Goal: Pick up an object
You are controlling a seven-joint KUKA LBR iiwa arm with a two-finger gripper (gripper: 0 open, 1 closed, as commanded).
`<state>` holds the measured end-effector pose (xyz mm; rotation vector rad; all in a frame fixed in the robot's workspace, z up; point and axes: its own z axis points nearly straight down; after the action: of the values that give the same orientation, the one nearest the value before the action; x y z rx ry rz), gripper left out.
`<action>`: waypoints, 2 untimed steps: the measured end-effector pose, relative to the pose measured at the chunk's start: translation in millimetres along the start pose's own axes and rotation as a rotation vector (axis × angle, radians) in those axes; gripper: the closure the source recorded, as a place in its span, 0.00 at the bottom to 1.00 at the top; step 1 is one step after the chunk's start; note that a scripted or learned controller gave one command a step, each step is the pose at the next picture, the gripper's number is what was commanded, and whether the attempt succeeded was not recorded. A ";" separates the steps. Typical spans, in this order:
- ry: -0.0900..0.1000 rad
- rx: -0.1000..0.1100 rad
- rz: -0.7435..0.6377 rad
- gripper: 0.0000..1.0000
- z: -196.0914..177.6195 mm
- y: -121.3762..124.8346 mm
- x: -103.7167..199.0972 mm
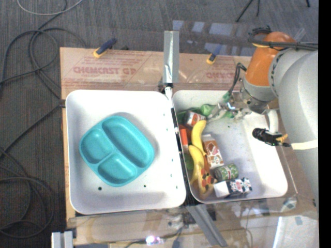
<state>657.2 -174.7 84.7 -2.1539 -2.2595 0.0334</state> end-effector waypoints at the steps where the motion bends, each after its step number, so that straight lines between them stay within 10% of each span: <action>1: -0.011 -0.002 0.282 0.00 -1.3 -4.2 55.8; 2: -0.002 -0.037 0.240 0.00 -2.7 -44.9 63.6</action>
<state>609.4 -113.4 88.7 -2.4318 -2.0050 -0.0030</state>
